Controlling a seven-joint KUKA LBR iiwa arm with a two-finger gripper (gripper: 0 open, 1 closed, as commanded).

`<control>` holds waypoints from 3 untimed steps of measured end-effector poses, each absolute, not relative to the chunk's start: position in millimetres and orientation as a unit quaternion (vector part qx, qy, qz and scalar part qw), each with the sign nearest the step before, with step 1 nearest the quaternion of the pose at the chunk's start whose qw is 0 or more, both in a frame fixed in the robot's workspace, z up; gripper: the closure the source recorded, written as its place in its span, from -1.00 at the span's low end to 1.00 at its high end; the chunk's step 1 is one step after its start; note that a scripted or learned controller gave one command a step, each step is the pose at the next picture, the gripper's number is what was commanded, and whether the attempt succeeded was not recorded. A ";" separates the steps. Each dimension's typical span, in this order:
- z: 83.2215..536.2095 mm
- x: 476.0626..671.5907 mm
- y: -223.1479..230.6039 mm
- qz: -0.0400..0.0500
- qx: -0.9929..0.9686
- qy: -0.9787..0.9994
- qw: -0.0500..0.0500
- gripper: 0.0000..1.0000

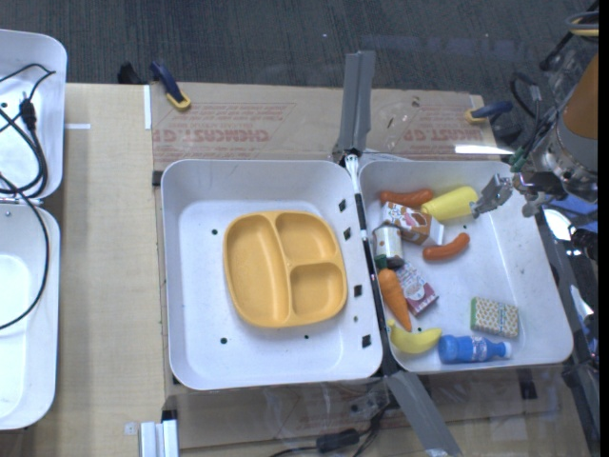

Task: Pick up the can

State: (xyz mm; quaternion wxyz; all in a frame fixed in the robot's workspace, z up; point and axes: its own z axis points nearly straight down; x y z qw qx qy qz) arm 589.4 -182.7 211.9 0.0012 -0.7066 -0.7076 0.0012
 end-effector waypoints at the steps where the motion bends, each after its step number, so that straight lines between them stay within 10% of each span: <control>1: 129.4 554.0 -101.0 0.001 -0.642 -0.767 0.001 -1.00; 2: 96.2 513.9 -100.6 -0.002 -0.608 -0.794 -0.005 -1.00; 3: 95.7 513.9 -117.2 -0.003 -0.726 -0.688 -0.001 -1.00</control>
